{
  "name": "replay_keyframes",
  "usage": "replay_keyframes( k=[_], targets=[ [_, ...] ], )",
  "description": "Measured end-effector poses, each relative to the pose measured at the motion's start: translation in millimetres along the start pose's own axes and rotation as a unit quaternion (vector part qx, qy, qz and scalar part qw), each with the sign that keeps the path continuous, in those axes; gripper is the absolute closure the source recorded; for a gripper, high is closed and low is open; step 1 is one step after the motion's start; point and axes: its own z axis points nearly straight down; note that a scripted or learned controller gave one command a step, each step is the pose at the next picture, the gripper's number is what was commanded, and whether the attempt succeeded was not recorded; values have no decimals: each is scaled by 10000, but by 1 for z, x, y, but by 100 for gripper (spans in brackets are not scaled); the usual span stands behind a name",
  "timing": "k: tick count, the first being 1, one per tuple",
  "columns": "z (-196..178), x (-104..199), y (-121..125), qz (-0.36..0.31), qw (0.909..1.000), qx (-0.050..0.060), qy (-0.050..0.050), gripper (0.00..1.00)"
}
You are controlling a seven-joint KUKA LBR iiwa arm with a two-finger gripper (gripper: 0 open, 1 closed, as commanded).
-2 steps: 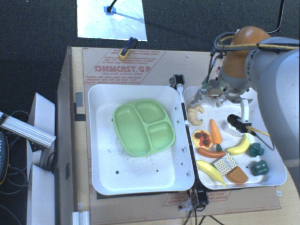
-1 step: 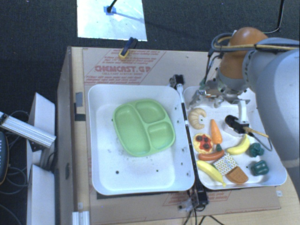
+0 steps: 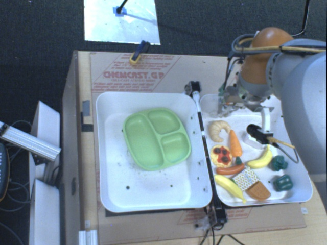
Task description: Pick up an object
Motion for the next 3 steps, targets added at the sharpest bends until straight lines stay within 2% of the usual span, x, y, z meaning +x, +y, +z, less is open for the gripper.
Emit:
replay_keyframes(
  k=[1, 2, 3],
  targets=[
    [0, 0, 0, -3, 10000, 2, -1, 0],
    [12, 1, -2, 11, 10000, 22, 5, 0],
    [1, 1, 0, -2, 10000, 8, 1, 100]
  ],
)
